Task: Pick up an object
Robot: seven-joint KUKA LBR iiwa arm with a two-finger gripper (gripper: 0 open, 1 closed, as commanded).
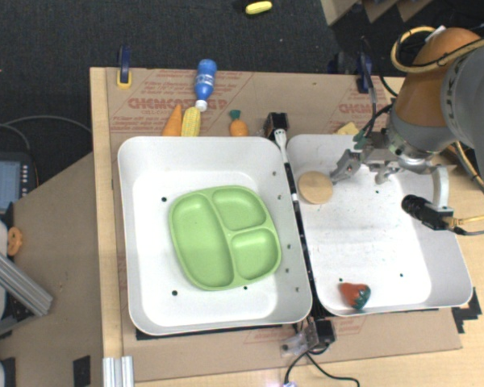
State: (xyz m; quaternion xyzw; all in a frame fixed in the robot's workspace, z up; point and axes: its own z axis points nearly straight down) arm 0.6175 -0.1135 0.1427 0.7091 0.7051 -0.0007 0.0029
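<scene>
In the right bin (403, 256), a round tan disc (315, 188) lies near the far left corner. A small red toy with a green end (356, 294) rests by the near edge. My gripper (360, 170) hangs over the far part of this bin, just right of the tan disc. It is open, its two fingers spread and nothing between them. The left finger (343, 168) points toward the disc and stands close to it, though I cannot tell if it touches. The grey arm with its orange band (427, 87) comes in from the right.
The left bin (145, 216) holds a green divided plate (223, 236). Behind the bins on the cardboard lie a blue-capped bottle (204, 83), a carrot (172, 122), a corn cob (191, 121), a small carrot (238, 125) and a black item (275, 124). Cables trail by the arm at the right.
</scene>
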